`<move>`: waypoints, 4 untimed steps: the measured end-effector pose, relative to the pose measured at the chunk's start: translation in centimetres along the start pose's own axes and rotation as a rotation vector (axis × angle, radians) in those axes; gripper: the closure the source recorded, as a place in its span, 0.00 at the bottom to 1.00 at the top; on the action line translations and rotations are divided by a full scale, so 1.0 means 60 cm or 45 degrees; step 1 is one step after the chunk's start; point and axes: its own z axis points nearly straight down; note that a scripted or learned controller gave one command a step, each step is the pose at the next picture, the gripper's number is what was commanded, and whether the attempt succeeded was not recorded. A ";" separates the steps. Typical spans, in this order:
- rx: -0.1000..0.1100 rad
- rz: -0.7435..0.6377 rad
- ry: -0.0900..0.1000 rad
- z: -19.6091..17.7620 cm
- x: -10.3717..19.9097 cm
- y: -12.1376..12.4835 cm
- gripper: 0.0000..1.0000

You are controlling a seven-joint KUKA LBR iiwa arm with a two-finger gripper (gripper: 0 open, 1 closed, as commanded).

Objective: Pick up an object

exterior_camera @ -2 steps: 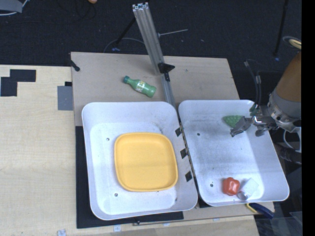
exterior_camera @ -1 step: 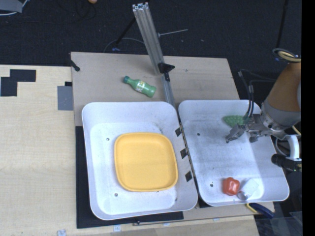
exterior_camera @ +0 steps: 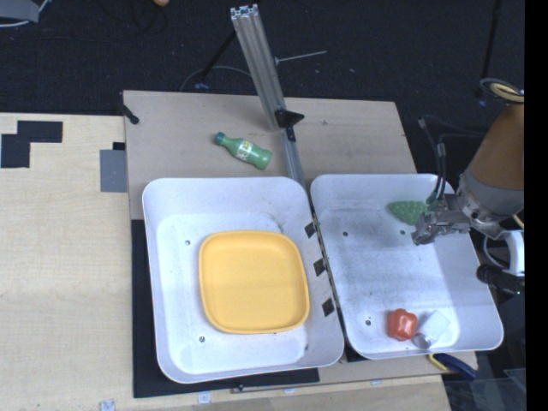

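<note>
- While the yellow plate sits flat in the left bin, leave it be.
- Right bin: green leafy piece near the far wall, red object at the near edge.
- Gripper sits just beside the green piece; I cannot tell how the jaws stand. Centre over it before closing.

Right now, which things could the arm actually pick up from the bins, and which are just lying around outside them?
In the bins, candidates for the pick:
- green leafy object, right bin, beside the gripper
- red object, right bin, near corner
- pale object next to it
- yellow plate, left bin

Lying about:
- green bottle on the bench behind the bins
- metal rail
</note>
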 end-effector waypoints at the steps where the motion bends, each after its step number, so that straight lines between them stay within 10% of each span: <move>1: -0.005 0.000 -0.001 -0.071 -0.005 0.004 1.00; 4: 0.000 -0.004 0.001 -0.183 0.073 -0.012 1.00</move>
